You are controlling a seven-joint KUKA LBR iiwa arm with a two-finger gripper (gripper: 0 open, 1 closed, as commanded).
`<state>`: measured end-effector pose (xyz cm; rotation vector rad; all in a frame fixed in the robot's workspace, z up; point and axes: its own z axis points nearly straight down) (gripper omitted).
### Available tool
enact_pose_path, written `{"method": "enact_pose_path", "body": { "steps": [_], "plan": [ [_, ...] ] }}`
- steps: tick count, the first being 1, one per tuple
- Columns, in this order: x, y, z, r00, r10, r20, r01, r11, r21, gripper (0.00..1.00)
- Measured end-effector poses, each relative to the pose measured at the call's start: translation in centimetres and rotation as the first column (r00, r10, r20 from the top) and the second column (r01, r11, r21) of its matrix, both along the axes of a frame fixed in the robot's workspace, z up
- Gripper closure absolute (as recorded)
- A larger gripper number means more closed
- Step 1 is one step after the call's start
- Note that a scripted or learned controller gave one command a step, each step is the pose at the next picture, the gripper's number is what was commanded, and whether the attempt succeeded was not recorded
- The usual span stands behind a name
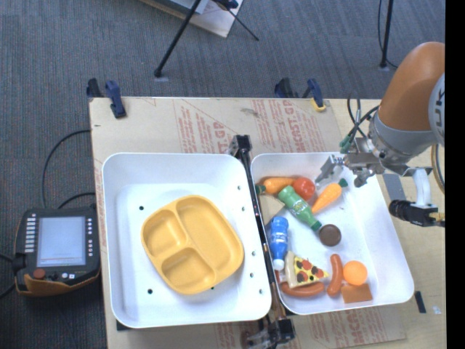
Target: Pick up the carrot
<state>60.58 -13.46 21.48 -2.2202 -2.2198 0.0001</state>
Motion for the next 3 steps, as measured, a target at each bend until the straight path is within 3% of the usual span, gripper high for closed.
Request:
{"method": "enact_pose_path", "body": {
  "steps": [1, 2, 3],
  "plan": [
    [2.4, -4.8, -12.8, 0.947, -0.320, -0.002, 0.320, 0.947, -0.001, 0.00],
    [2.5, -4.7, -11.7, 0.949, -0.316, -0.002, 0.316, 0.949, -0.001, 1.00],
    [3.8, -2.9, -2.9, 0.763, -0.646, 0.000, 0.646, 0.763, -0.001, 1.00]
  ]
}}
